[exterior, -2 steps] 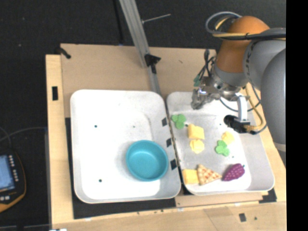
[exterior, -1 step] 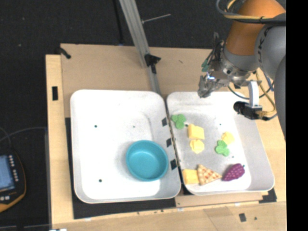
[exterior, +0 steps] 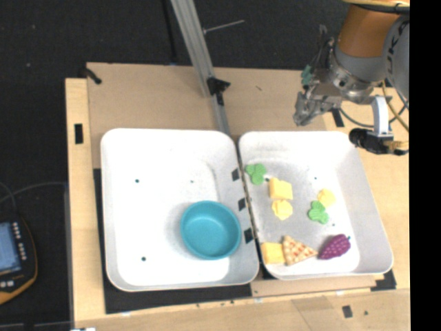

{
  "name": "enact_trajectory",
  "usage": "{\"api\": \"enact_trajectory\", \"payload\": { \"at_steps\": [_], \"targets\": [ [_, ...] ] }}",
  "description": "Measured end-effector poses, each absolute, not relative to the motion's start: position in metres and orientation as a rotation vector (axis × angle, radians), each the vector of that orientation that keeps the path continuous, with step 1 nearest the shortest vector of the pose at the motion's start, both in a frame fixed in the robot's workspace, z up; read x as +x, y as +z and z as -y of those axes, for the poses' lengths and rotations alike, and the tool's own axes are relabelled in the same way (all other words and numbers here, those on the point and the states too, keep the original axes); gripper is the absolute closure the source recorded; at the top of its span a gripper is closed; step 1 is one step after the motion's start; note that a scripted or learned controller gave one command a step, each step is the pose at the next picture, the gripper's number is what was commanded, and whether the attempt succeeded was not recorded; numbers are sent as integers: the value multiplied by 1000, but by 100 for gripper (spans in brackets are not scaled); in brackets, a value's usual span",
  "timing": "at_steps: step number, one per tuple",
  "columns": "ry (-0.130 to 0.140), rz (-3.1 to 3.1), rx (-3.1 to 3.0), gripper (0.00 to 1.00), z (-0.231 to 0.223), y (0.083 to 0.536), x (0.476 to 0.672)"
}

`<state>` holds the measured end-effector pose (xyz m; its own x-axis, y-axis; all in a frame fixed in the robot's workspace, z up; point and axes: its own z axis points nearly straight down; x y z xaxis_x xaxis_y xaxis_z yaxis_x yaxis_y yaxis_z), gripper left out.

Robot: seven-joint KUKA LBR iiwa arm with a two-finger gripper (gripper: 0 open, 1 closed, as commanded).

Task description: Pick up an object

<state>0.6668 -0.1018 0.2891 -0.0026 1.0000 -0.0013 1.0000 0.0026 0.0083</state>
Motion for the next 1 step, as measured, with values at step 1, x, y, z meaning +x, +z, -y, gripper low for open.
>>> {"api": "enact_trajectory", "payload": {
  "at_steps": [1],
  "targets": [
    [1, -2228, 2215, 100, 51, 287, 651]
  ]
}}
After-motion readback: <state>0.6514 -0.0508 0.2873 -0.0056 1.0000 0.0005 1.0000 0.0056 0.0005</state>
